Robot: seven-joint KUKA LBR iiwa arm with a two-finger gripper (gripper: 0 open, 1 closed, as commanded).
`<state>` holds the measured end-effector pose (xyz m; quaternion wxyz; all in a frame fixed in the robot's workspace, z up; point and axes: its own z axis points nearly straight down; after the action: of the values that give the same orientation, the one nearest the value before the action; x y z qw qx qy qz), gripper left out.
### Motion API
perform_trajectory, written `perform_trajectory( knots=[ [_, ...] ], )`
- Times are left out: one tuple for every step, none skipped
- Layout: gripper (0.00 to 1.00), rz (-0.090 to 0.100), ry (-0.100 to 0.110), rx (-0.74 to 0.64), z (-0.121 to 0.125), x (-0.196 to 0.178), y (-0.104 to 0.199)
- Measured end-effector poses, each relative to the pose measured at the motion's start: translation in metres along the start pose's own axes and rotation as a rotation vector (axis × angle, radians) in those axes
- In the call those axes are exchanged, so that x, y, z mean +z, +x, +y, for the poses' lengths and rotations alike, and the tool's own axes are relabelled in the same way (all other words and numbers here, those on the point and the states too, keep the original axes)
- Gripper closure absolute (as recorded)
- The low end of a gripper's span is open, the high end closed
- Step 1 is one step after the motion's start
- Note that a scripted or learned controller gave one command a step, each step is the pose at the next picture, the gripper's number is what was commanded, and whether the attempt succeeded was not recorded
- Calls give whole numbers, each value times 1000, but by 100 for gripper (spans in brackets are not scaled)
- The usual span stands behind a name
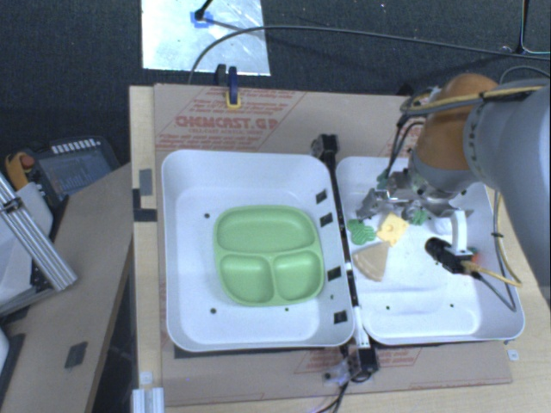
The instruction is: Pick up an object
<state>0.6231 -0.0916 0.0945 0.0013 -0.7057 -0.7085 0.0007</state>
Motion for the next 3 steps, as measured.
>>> perform_trajectory(
  knots=[
    [0,0,-5,3,1,9,0],
    [100,1,-11,3,3,-4,1],
    [100,-2,-9,0,9,-68,0]
  ],
)
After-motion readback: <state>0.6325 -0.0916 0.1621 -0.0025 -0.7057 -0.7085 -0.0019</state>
